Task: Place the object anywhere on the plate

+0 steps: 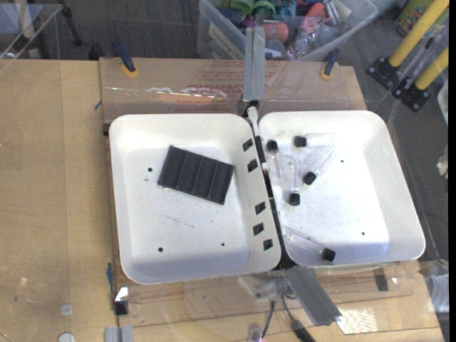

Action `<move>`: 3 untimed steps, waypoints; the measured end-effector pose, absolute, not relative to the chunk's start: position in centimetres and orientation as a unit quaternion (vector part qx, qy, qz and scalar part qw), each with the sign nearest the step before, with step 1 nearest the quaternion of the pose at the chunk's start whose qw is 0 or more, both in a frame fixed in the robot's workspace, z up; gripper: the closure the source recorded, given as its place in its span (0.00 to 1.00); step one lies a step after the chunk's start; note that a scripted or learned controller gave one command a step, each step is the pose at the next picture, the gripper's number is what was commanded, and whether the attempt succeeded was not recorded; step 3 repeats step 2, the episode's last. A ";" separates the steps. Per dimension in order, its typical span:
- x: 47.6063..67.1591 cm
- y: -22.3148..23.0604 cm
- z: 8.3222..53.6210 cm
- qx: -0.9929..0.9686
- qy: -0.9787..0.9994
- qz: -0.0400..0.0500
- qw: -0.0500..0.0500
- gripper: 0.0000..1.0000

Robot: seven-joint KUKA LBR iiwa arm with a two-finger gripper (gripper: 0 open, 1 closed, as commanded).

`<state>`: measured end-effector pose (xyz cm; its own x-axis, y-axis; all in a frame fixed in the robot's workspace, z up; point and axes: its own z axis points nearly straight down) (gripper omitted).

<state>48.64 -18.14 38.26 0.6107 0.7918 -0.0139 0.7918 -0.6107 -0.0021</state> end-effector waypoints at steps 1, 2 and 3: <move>48.6 -18.1 38.3 0.897 0.441 -0.007 0.002 0.00; 48.7 -18.2 39.2 0.897 0.442 -0.007 0.003 1.00; 48.7 -18.2 39.2 0.897 0.442 -0.007 0.003 1.00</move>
